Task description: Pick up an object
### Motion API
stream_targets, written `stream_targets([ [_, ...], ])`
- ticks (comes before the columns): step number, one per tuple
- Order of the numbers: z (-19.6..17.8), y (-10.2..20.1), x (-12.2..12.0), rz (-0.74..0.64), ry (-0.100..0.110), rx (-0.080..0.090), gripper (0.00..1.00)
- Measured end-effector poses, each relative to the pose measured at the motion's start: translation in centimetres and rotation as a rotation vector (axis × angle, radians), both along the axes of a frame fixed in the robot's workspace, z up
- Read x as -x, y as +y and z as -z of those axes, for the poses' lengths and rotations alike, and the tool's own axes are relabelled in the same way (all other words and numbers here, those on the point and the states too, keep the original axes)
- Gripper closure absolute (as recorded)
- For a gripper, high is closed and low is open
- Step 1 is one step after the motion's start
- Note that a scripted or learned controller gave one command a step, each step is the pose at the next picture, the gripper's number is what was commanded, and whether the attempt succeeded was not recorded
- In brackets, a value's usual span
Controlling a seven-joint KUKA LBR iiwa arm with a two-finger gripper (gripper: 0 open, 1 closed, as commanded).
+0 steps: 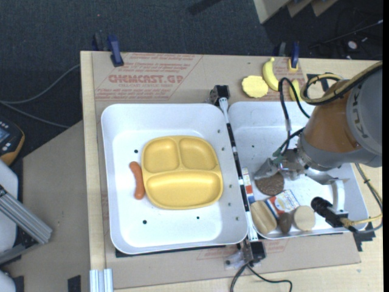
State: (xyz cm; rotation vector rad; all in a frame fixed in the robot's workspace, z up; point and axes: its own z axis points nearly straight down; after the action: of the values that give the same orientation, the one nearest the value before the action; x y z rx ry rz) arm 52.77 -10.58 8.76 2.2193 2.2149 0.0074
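Note:
My gripper [278, 166] hangs low over the right bin [255, 126], just above a brown round disc [271, 184] near the bin's middle. Along that bin's front edge lie a tan bread-like piece [262, 217], a small dark brown lump [284, 222], a cream ball [304, 218] and a white packet with red and blue print [284, 201]. The arm's grey and orange wrist [331, 132] hides the bin's right part. In the left bin [121, 132] lies a yellow divided plate [181, 171] with an orange-red sausage [138, 180] beside its left edge.
A yellow banana [269, 72] and a yellow ruffled piece [254, 86] rest on the bench behind the right bin, outside it. A black divider rail [234, 157] runs between the bins. Blue clamps [113, 50] sit at the bench's back edge.

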Motion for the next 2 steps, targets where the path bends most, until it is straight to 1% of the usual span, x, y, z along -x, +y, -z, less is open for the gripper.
stream_targets([
  [1,-1.08,-0.01,-0.14,0.000,-0.004,0.001,1.00],
  [2,-0.99,0.00,-0.08,0.000,-0.002,0.000,0.00],
])
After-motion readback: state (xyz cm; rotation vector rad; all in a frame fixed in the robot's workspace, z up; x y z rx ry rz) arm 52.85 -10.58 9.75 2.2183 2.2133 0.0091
